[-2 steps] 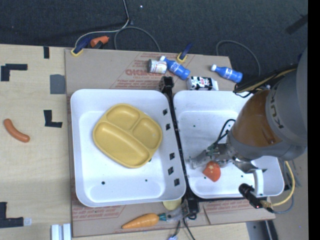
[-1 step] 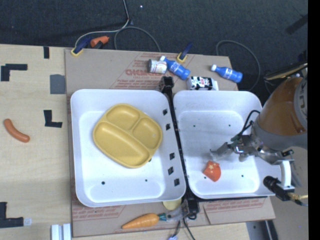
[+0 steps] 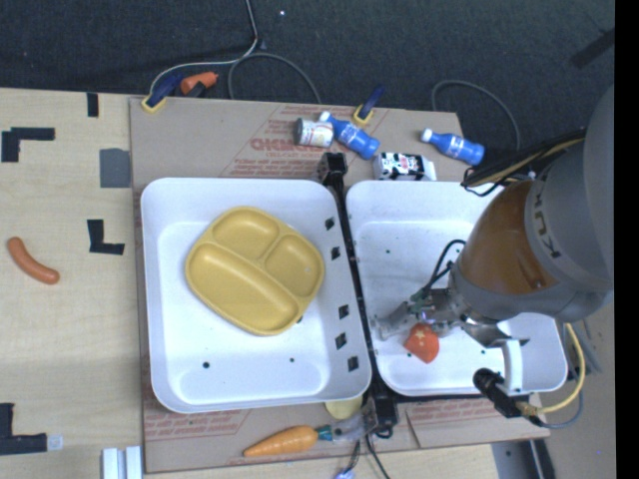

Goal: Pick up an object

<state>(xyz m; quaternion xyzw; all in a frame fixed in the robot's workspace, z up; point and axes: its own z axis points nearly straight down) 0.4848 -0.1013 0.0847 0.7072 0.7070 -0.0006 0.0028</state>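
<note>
The gripper [image 3: 414,319] was low in the right bin [image 3: 399,230], near its front half, reaching in under the grey arm [image 3: 559,238] and its orange band [image 3: 504,252]. How far it stood open could not be told: the wrist hid most of it, and just a grey metal part poked out to the left over the bin floor. A small red object [image 3: 422,342], tomato-like, lay on the bin floor just beside and below the gripper; whether they touched was unclear, and nothing showed it as gripped.

The left bin [image 3: 160,267] held a yellow divided plate [image 3: 256,268], lying flat and turned at an angle. Black clips [image 3: 337,254] ran down the seam between the two bins.

Both bins sat on a brown cardboard sheet [image 3: 200,138] with red printing behind the left bin, too blurred to read. On the cardboard behind the bins lay a small white bottle [image 3: 314,132], a blue bottle [image 3: 354,137] just beside it, a black-and-white packet [image 3: 404,166] whose label could not be read, and another blue bottle [image 3: 452,146] farther right. An orange-handled clamp [image 3: 180,87] gripped the sheet's back left corner.

In front of the bins a carrot [image 3: 282,441] lay on the cardboard edge. Well apart, on the wooden bench [image 3: 60,347] at far left, lay a sausage [image 3: 32,260]. White lettering showed sideways on the arm's grey casing, partly cut off
</note>
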